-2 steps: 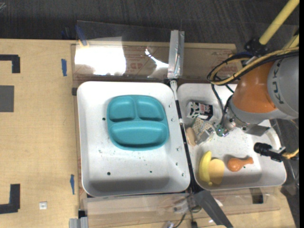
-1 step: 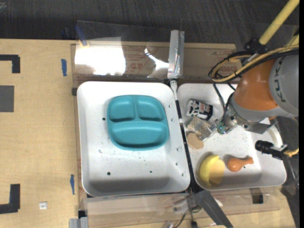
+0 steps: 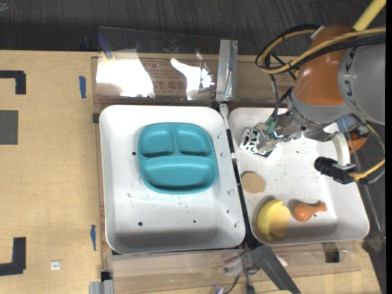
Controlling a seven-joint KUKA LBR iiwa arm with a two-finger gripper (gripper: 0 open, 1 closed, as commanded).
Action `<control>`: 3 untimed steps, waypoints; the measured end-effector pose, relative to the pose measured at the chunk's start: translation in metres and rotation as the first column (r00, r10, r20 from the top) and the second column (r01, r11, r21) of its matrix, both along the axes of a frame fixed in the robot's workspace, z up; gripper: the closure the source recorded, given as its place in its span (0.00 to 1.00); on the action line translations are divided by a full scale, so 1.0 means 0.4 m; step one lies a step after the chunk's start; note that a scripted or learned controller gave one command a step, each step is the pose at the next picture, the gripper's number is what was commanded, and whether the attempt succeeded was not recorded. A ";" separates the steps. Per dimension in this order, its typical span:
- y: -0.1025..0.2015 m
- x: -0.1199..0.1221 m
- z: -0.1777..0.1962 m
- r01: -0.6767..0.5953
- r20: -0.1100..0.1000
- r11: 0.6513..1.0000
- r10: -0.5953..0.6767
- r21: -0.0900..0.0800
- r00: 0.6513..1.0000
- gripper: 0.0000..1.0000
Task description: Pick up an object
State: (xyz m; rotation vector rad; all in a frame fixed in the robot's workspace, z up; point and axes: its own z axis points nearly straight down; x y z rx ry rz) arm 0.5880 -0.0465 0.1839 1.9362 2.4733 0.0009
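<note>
- Wooden bench (image 3: 43, 182), two white bins side by side, clear panel behind.
- Gripper (image 3: 260, 141) low in right bin (image 3: 349, 219), near its back-left corner; fingers blurred, can't tell how wide or if anything's held.
- Just in front: tan round piece (image 3: 252, 181), apart from gripper.
- Nearer the front: yellow object (image 3: 272, 218), orange one (image 3: 306, 210) beside it.
- Left bin (image 3: 116, 219): teal divided tray (image 3: 177, 157).

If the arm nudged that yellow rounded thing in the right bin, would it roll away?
Probably a little. The yellow object looks domed and smooth, so it may rock or slide. It sits near the bin's front wall and beside the orange toy, which would likely stop it.
</note>
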 end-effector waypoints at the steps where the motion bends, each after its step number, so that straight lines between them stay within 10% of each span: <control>1: 0.141 0.060 0.158 0.059 0.003 0.998 -0.059 0.001 0.998 1.00; 2: 0.137 0.058 0.152 0.062 -0.002 0.998 -0.062 -0.001 0.998 0.00; 3: 0.020 -0.061 -0.008 0.063 -0.008 0.998 -0.063 -0.002 0.998 0.00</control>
